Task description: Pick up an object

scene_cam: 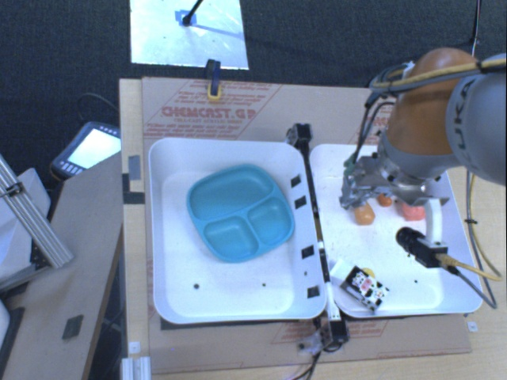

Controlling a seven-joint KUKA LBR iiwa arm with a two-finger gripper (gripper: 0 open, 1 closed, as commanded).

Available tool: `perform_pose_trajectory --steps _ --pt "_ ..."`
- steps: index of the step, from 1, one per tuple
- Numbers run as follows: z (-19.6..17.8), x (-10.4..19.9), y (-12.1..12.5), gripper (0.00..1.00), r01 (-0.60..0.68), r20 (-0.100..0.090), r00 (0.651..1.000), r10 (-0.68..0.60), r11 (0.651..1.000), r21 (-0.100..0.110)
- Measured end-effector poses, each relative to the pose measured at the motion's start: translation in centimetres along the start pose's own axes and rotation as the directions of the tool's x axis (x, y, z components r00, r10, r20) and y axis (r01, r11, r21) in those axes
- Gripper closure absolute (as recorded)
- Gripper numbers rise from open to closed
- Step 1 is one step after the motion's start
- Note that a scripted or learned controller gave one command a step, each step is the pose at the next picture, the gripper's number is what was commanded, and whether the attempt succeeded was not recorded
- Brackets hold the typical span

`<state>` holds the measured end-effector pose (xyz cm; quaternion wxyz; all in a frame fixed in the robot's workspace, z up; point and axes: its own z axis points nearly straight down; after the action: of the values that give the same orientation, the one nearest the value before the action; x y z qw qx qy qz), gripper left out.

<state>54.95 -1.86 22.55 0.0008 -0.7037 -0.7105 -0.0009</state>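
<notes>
Two shallow white bins sit side by side. The left bin (170, 291) holds one smooth blue tray (240, 212) with three compartments. In the right bin (451, 291), the metal pincer (354, 196) hangs just above one small orange block (364, 214); whether it grips cannot be told. One pinkish piece (412, 210) lies right of the block, one patterned black-and-white card (363, 285) below it.
</notes>
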Motion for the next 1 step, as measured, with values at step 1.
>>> perform_pose_trajectory --steps 1 --pt "-0.89 5.59 1.34 1.00 0.000 -0.001 1.000 0.000 1.000 -0.003"
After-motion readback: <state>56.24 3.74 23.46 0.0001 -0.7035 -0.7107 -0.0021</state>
